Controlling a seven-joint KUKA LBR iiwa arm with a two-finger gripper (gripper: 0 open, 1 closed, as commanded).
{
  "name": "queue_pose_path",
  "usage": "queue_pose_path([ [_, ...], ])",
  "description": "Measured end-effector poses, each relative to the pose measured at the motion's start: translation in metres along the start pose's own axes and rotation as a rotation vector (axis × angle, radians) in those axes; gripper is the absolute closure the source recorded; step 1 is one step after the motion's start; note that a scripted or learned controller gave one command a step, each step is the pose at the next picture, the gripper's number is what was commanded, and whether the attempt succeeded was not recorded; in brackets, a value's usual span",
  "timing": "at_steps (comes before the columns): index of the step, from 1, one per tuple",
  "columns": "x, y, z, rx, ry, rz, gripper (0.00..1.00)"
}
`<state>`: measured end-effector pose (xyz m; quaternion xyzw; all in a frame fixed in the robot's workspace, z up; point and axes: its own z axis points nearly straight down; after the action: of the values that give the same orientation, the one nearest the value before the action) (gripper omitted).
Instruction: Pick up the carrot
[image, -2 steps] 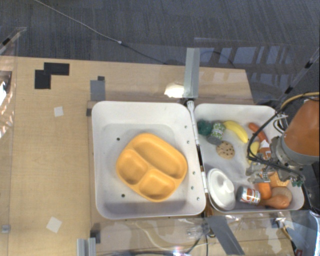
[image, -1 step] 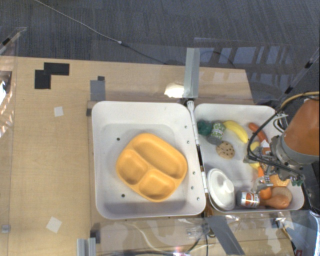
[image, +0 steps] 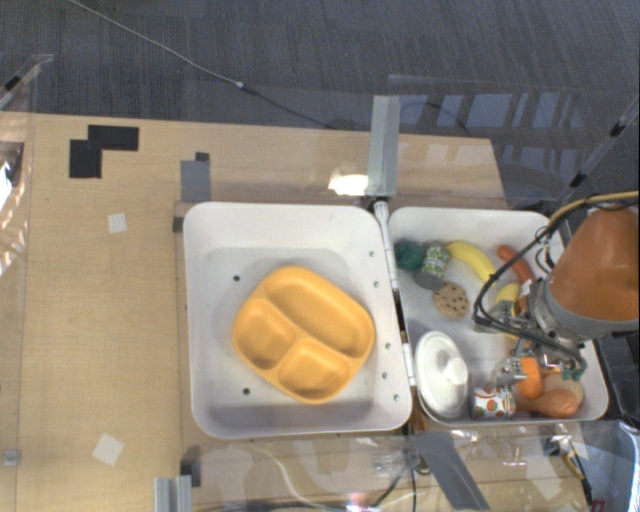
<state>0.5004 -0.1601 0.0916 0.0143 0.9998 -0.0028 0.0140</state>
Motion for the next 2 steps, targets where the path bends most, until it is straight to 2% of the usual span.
queue_pose_path([
  [1,0.003,0.011,-0.001,0.002,-0.006,-0.005,0.00],
  [2,0.002,0.012,-0.013,0.001,-0.005,-0.012,1.00],
])
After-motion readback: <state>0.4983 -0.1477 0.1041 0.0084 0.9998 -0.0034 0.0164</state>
